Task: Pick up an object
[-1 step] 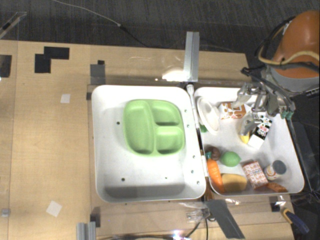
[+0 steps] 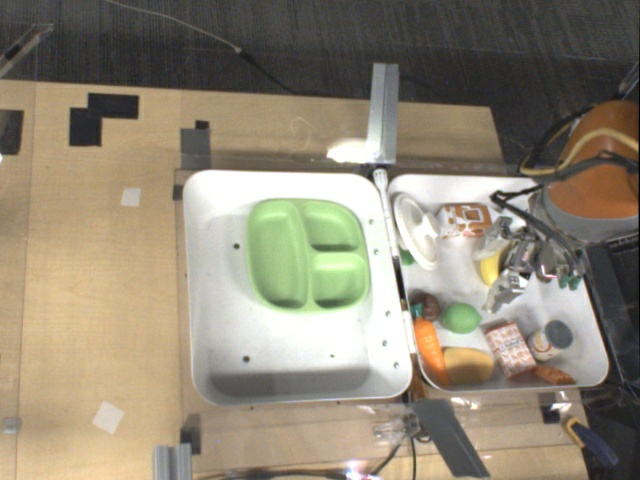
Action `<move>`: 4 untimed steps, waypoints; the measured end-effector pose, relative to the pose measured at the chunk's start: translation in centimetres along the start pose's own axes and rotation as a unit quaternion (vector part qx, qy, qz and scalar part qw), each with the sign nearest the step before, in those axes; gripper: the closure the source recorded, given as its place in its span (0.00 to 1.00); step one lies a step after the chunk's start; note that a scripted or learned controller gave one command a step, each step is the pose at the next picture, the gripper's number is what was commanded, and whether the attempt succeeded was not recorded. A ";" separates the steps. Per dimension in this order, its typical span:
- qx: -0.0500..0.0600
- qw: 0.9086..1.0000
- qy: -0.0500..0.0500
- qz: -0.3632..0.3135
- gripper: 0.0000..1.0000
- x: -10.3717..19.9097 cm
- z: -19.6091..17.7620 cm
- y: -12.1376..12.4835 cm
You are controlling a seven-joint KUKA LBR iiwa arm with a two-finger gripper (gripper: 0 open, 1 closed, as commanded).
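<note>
**Two bins, one crowded, claw low among the clutter**

Two shallow white bins sit side by side on the wooden worktop [image 2: 90, 298]. The left bin [image 2: 215, 368] carries a pale green divided tray [image 2: 305, 253], lying flat with three compartments. The right bin [image 2: 590, 363] carries the loose things.

Reaching in from the right, the grey arm [image 2: 600, 183] with its orange band hangs over the right bin's far corner. Its claw [image 2: 510, 273] is low inside that bin, among dark cables; whether it is wide or narrow I cannot tell, and nothing can be seen between its tips.

Just beside the claw lies a yellow piece [image 2: 489, 267], partly hidden. A white cup-like object [image 2: 416, 230] lies tilted against the bin's left wall, with a small printed box [image 2: 462, 220] next to it. Nearer the front are a tan bread-like item [image 2: 467, 364], an orange carrot [image 2: 428, 343], a red patterned packet [image 2: 509, 348], and a round green ball [image 2: 461, 318].
</note>
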State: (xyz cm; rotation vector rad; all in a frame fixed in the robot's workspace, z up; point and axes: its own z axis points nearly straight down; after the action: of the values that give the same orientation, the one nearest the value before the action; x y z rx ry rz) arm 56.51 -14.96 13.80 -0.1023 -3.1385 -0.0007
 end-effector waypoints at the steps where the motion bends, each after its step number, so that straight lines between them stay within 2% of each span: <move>1: 0.001 1.000 -0.007 0.021 0.00 0.2 4.1 1.9; 2: 0.000 0.997 0.010 0.077 0.00 -6.6 4.8 4.1; 3: -0.001 0.994 -0.008 0.107 0.00 -2.9 4.8 2.8; 4: 0.000 0.998 -0.005 -0.062 0.00 0.9 -0.2 3.6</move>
State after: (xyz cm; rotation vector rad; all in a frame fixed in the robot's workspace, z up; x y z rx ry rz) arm 55.84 -11.30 13.97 0.0926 -3.1490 0.0011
